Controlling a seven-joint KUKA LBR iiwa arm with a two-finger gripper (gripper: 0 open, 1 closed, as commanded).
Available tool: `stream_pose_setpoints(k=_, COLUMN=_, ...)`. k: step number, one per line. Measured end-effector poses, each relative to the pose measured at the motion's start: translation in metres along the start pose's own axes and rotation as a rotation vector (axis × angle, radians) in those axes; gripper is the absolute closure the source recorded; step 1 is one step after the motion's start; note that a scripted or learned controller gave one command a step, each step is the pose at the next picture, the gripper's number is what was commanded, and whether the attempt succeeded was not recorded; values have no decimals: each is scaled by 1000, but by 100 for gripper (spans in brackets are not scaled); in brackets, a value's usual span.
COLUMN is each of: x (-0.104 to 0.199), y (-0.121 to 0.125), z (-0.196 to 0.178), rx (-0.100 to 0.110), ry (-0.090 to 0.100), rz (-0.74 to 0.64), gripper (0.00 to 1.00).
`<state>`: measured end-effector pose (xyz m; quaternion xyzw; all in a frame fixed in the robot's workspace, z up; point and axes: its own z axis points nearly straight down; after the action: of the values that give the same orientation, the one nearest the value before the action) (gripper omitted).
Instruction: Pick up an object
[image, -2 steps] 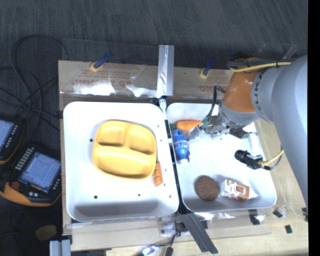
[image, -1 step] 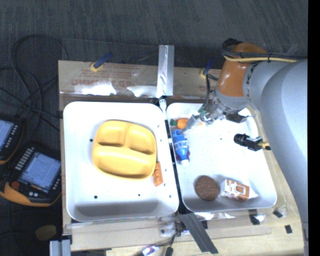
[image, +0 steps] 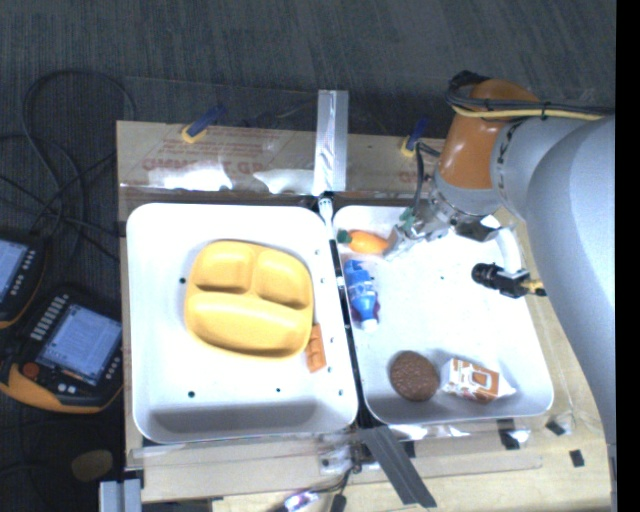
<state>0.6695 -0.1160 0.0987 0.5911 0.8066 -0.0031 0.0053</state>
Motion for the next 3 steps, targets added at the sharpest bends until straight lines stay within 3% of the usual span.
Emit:
stream_pose_setpoints(k=1, x=0, y=0, z=0, rx=0, ry=0, rz=0, gripper=0)
stream_pose_setpoints(k=2, x=4, y=-29, z=10, rx=-6, ry=6, rz=85, gripper=0)
stream_pose_setpoints(k=3, x=-11, y=-34, z=-8, rx=3, ry=7, rz=-26, gripper=0)
